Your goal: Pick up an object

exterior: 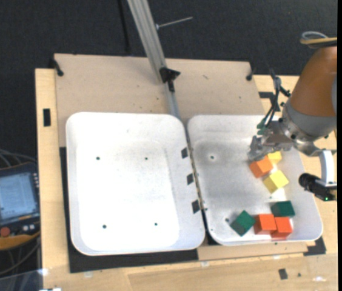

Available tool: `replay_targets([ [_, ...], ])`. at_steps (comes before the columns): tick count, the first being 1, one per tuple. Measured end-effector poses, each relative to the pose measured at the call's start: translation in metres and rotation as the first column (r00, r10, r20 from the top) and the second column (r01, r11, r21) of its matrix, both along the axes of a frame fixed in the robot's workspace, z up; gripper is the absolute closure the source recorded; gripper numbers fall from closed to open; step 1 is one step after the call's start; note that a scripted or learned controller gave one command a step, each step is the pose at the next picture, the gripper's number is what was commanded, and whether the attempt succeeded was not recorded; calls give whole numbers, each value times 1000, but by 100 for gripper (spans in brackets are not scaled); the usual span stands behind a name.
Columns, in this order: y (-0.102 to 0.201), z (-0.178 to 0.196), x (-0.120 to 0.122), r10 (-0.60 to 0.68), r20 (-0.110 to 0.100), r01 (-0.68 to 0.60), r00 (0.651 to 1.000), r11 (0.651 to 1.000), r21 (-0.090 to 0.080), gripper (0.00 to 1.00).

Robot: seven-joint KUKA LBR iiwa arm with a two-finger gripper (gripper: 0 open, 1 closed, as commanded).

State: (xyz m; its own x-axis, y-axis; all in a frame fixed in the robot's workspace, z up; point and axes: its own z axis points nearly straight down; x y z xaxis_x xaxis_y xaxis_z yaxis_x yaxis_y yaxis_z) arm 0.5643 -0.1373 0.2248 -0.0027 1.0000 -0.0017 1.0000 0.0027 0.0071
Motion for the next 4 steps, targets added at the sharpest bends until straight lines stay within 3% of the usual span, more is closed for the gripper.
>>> replay_targets([
  [2,106,5,35,6,-4,-6,1000,1000,3,100],
  [4,207,13,49,5,-4,-5,1000,1000,4,100],
])
